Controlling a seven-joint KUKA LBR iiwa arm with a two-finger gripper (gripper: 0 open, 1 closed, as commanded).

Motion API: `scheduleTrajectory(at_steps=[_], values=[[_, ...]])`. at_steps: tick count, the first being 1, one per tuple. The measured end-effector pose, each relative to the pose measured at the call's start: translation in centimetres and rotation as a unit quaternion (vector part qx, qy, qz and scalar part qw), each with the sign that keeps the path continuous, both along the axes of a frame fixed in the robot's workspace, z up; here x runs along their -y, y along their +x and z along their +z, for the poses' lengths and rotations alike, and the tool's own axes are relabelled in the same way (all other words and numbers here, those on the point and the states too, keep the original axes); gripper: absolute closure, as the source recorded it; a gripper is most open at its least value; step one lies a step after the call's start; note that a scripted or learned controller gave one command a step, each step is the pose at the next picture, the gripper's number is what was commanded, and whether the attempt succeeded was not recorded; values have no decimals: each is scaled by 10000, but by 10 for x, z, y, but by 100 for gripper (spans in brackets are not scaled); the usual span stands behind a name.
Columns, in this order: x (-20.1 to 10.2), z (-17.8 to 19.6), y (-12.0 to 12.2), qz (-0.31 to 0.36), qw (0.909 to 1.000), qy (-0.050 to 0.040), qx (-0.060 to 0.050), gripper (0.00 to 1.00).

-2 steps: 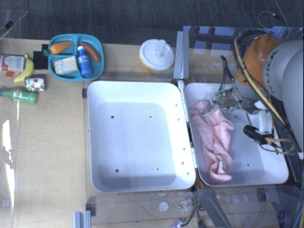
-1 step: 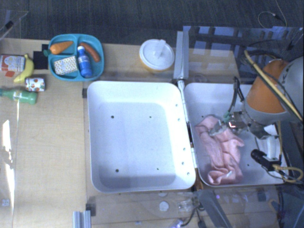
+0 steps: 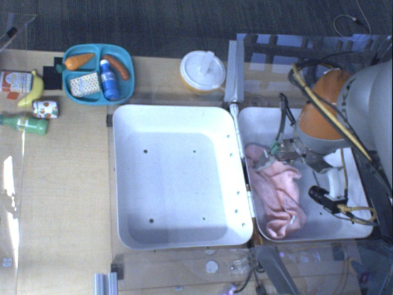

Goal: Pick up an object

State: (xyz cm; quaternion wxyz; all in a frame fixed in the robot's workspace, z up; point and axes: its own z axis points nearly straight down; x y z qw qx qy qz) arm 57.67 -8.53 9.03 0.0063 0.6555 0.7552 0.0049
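Gripper (image 3: pixel 274 154) low in right bin (image 3: pixel 356 229), at upper edge of pink cloth (image 3: pixel 279 195); finger state cannot be told, tips lost against cloth and cables. Cloth lies crumpled along bin's left side, next to wall shared with left bin (image 3: pixel 178 177). Arm's orange band (image 3: pixel 322 112) above wrist, black cables looped around it. Bench at left: teal divided tray (image 3: pixel 126 63) with toy food, banana (image 3: pixel 34 90), small can (image 3: pixel 45 109), green bottle (image 3: pixel 24 124). White lidded cup (image 3: pixel 202 70) behind bins.
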Motion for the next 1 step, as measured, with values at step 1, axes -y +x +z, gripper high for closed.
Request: scheduleTrajectory(at_steps=[1], values=[[-1,13,3,4,10000,-2,39,100]])
